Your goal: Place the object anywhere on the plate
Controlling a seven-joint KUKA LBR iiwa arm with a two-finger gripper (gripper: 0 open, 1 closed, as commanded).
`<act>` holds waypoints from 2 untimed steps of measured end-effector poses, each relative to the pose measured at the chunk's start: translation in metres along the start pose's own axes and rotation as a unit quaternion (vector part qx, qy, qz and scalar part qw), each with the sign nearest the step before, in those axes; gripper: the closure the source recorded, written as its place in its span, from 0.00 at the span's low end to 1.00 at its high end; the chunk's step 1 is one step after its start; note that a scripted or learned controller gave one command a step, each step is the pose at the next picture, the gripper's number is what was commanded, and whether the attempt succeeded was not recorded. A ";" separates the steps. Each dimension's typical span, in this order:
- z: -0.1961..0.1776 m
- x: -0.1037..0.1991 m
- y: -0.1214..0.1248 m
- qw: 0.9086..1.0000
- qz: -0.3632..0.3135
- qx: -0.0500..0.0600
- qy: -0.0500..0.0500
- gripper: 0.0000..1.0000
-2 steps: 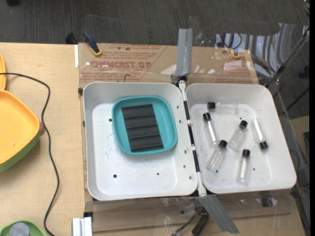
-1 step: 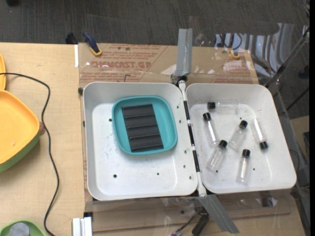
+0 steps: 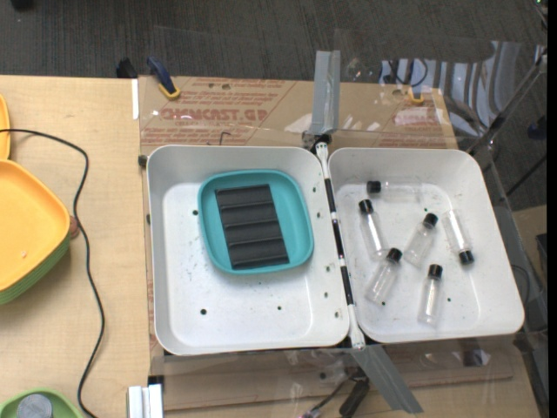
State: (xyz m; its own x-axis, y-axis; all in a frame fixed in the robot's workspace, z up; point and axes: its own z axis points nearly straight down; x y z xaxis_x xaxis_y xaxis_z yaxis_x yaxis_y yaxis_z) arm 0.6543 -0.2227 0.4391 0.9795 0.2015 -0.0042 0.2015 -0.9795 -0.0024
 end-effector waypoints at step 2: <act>0.000 -0.004 0.000 1.000 0.002 0.001 -0.001 0.00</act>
